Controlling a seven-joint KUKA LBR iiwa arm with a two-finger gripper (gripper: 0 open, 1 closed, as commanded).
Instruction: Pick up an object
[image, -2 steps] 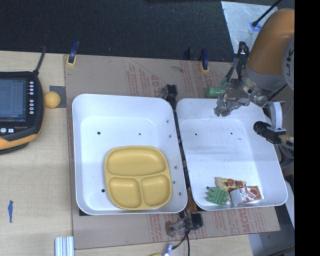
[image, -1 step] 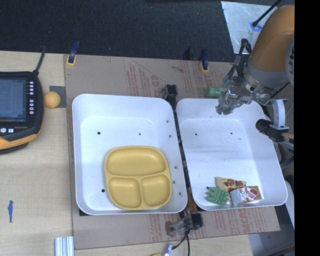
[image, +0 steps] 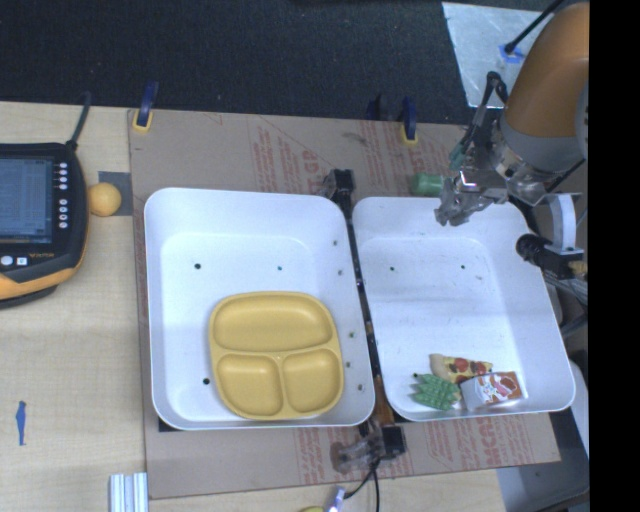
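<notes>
1. The left bin (image: 170, 225) holds a yellow divided tray (image: 276, 353) in its near half.
2. The right bin (image: 520, 300) holds three small things in its near right corner: a pizza slice toy (image: 459, 366), a green toy (image: 435, 392) and a red and white packet (image: 495, 389), all close together.
3. On the tabletop (image: 60, 370) at the far left lies a control pendant (image: 35, 228), with a yellow ball (image: 104, 198) just beside it.
4. A small green object (image: 428, 184) lies just outside the far edge of the right bin.
5. The hand (image: 455, 212) hangs over the far edge of the right bin, well apart from the three things.
6. How far the hand is open I cannot tell; nothing is seen in it.
</notes>
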